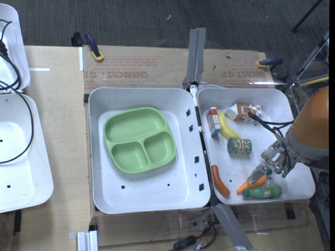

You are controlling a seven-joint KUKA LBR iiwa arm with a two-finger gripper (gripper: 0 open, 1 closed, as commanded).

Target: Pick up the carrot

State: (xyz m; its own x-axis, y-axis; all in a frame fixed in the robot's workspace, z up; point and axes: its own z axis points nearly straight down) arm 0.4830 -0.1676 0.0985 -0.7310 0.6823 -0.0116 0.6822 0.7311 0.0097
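The carrot [247,186] is a small orange piece lying at a slant near the front of the right bin [298,184]. Its lower left tip points toward the bin's front wall. My gripper [263,172] hangs low over the carrot's upper right end and hides that end. The grey arm with its orange band [314,122] reaches in from the right. A green bottle [265,192] lies right beside the carrot, touching or nearly touching its front side.
In the right bin lie a red sausage [220,181], a green can [239,146], a banana [227,127], a red-and-white box [213,121] and a brown box [246,111]. The left bin [99,156] holds a green divided plate [138,139].
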